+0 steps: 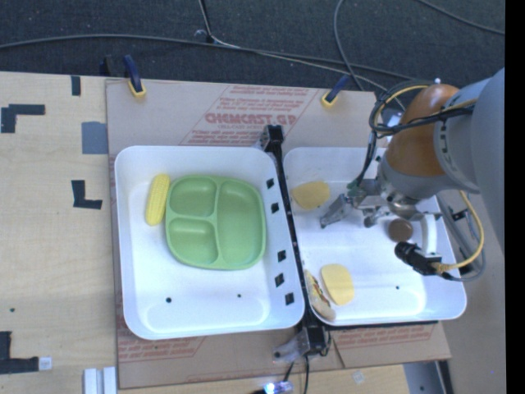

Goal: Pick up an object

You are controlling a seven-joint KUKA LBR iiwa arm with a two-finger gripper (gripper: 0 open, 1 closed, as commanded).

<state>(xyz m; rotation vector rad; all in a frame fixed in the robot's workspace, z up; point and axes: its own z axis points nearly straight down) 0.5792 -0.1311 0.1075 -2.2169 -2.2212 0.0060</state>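
My gripper (351,215) hangs over the right bin (447,306), in its upper middle part, and stands open with bare white floor showing between its fingers. A pale yellow round piece (311,194) lies just to its left, close to but apart from the left fingertip (331,217). To the gripper's right, a small brown round thing (400,230) sits partly under the wrist. A yellow bun-like piece (337,284) lies near the front, and a brownish piece (318,300) rests against the bin's left wall.
The left bin (131,294) holds a green divided plate (216,222) and a yellow corn cob (157,199) beside its left edge. A black divider (284,220) runs between the bins. Cables (459,257) loop off the wrist over the right bin's right side.
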